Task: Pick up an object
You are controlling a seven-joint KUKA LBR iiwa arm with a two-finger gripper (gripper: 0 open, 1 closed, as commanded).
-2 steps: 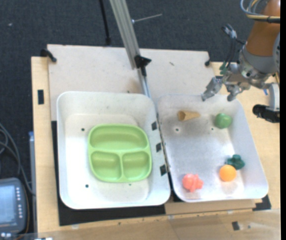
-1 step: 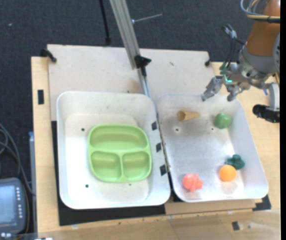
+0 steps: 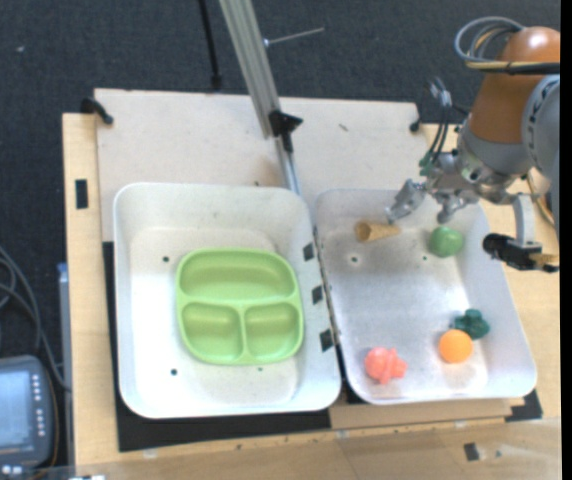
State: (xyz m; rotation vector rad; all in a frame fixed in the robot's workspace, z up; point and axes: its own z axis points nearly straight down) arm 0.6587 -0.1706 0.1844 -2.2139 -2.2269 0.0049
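The arm reaches in from the right, its orange band high near the upper right corner, and the hand point(image 3: 428, 201) hangs over the far edge of the right bin point(image 3: 406, 298). Its two fingers point(image 3: 403, 202) are spread apart, one toward the left and one toward the right, with nothing between them. The hand grips no object.

Just below the left finger lies a small tan cone-shaped piece point(image 3: 375, 231) on the floor of the right bin, near its far wall; whether the fingertip touches it cannot be told. Just below the right finger sits a green ball-like toy point(image 3: 446, 241), close to the hand but not within its fingers. Nearer the front of the same bin lie a pink-red lumpy toy point(image 3: 385, 365), an orange ball point(image 3: 455, 346) and, just beside that ball toward the right wall, a small dark green toy point(image 3: 471, 323).

The left bin point(image 3: 146, 268) holds a light green divided plate point(image 3: 238, 305) with three compartments, lying flat. Both bins rest side by side on the pale wooden surface point(image 3: 186, 138).
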